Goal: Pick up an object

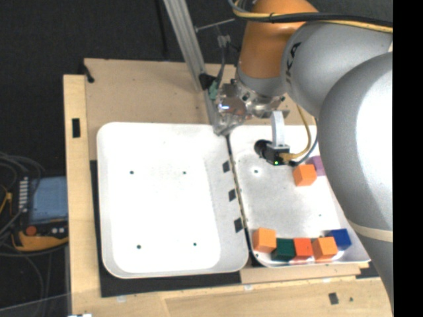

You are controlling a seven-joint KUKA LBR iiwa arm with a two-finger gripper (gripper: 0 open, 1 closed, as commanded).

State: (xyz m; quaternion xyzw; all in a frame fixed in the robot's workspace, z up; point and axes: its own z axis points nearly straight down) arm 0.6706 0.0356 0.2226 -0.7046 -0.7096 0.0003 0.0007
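1. The gripper (227, 114) hangs at upper centre of the frame, above the right bin's (284, 207) top-left corner; I cannot tell how far open it is.
2. An orange block (305, 174) lies mid-right in that bin, and a row of blocks (303, 247) lines its bottom edge.

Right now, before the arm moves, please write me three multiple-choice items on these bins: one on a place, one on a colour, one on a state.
1. Where do the blocks lie? A) left bin B) right bin C) bench
2. Which colour ends the row at the view's right? A) blue B) yellow C) white
3. How do the row's blocks stand? A) stacked B) side by side C) outside the bin
Key: 1 B, every block sits inside it; 2 A, the blue block comes last; 3 B, they line the near rim singly.
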